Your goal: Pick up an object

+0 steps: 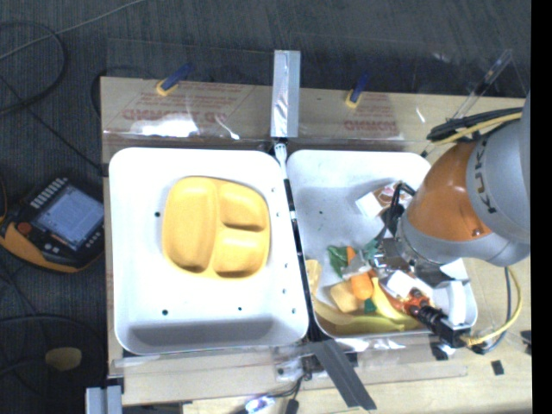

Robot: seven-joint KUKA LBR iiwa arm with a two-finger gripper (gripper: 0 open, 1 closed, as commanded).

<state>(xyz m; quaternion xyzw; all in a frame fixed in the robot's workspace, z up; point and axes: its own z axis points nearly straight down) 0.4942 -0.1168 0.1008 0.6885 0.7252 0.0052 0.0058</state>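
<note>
Your smooth curved banana (pixel 366 322) lies nearest, among small toys; fingers' state you cannot tell; glossy yellow tray (pixel 216 225) left.

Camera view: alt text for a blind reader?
The grey-and-orange arm reaches from the right into the right bin, over a pile of small objects. The left bin holds a yellow divided tray.
</note>
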